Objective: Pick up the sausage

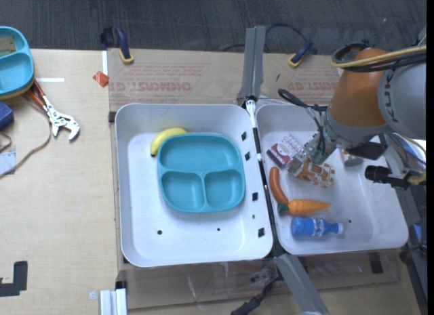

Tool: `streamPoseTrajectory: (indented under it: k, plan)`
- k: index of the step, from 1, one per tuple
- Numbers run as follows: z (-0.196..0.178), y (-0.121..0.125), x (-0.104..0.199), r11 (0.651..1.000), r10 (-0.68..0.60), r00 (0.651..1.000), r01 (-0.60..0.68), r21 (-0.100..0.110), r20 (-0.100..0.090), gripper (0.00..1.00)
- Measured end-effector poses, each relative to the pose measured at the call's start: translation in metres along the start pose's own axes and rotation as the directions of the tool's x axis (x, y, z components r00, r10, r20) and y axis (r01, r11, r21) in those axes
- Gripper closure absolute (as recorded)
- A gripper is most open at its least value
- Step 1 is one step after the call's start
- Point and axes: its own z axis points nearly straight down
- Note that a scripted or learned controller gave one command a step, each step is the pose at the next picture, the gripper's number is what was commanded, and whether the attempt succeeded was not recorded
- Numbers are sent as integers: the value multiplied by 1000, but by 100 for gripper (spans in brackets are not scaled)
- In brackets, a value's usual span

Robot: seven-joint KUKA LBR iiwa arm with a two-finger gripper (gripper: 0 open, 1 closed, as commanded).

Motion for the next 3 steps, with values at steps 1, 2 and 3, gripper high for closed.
streamPoseTrajectory:
  k: [1, 2, 3]
  plan:
    - [-10, 0, -2, 1000, 4, 1000, -4, -3, 3, 100]
    - [-20, -1, -3, 1000, 8, 1000, -8, -4, 5, 100]
    - [1, -9, 10, 1000, 21, 1000, -21, 2, -3, 100]
